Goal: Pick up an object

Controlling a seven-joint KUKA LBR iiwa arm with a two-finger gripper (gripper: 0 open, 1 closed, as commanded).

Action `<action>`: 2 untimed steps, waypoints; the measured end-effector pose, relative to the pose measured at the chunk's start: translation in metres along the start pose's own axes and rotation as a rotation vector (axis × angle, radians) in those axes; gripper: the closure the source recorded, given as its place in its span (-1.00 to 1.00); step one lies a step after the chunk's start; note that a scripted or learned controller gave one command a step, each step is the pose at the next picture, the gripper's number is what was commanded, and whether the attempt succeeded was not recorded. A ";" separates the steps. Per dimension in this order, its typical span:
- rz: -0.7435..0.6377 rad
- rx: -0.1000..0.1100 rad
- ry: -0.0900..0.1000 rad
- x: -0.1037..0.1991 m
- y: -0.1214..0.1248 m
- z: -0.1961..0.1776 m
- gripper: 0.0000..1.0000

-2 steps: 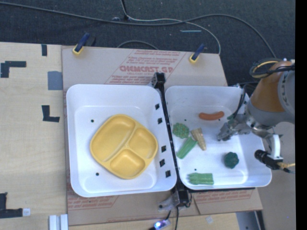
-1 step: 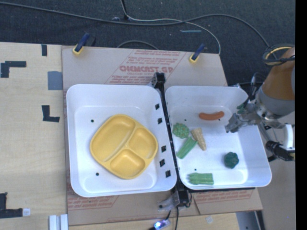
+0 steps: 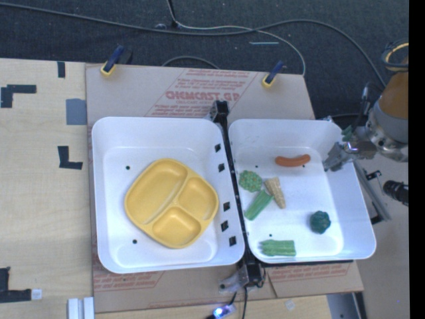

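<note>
- The gripper (image 3: 340,153) hangs over the right rim of the right bin (image 3: 352,198), near its far right corner; from this angle I cannot tell whether it is released or clenched. The orange-banded arm (image 3: 393,108) comes in from the right.
- The objects to pick all lie on the right bin's floor, apart from the gripper: a red sausage (image 3: 292,160) nearest it, towards the far edge; a green leafy piece (image 3: 250,181), a corn cob (image 3: 275,193) and a green pod (image 3: 257,205) bunched close together near the left edge; a dark green lump (image 3: 319,222) by the right edge; a pale green ridged piece (image 3: 277,248) at the near edge.
- The left bin (image 3: 106,178) holds a yellow divided plate (image 3: 171,203) (three compartments, lying flat).
- Both bins sit on a cardboard sheet (image 3: 199,88) printed in red; the big line seems to read "CHEMCAST GP", and the smaller print is too fine to read.
- Two yellow-and-blue clamps (image 3: 111,62) pin the sheet's far edge.
- The bench (image 3: 40,211) is pale wood with black tape marks; beyond it lies dark carpet (image 3: 265,5) crossed by cables.
</note>
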State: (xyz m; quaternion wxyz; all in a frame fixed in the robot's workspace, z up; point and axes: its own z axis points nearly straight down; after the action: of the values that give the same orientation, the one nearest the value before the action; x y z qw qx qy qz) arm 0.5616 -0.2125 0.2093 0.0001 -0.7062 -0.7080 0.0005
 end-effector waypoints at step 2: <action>0.000 0.003 0.001 0.010 0.003 -0.074 1.00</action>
State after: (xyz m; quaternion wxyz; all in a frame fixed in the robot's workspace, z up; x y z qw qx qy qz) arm 0.5645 -0.2026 0.2837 0.0014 -0.7063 -0.7080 0.0013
